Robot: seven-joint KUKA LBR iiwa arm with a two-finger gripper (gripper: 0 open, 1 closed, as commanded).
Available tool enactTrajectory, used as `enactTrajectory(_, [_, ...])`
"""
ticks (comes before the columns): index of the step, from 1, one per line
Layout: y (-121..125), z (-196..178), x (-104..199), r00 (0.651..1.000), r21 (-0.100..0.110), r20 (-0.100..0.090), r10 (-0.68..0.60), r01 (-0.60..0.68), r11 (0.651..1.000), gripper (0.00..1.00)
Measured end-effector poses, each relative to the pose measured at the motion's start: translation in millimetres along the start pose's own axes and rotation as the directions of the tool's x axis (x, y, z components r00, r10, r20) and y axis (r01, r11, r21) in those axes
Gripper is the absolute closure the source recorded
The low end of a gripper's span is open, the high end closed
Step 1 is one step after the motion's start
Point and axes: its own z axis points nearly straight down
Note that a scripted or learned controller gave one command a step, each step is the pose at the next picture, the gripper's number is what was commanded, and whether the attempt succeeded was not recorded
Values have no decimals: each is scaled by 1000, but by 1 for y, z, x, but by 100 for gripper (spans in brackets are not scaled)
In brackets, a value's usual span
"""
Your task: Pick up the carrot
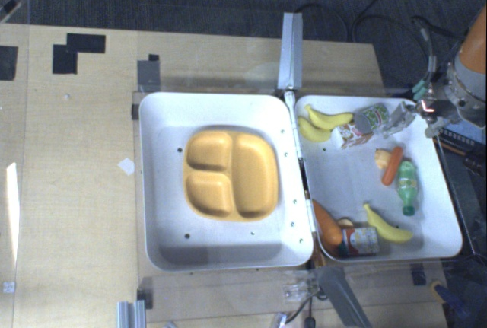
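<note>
An orange tapered carrot (326, 222) lies in the right bin (449, 201) at its near left corner, against the left wall and beside a can (359, 240). A smaller orange-red stick with a pale end (390, 165) lies mid-bin, next to a green bottle (408, 186). My gripper (405, 116) reaches in from the right at the bin's far right edge, over a grey-green can (374, 118). It is far from the tapered carrot and a short way beyond the small stick. Nothing shows between its tips.
The right bin also holds two bananas (323, 123) at the far left, a small carton (351, 135) and another banana (388, 224) near the front. The left bin (156, 189) holds a yellow divided plate (231, 173). A metal post (291, 52) stands between the bins.
</note>
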Motion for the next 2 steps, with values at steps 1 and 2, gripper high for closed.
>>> enactTrajectory(1, [-10,-88,-24,1000,-3,2,-22,22,1000,0])
enactTrajectory(2, [31,-13,-3,931,-1,1,-366,366,931,0])
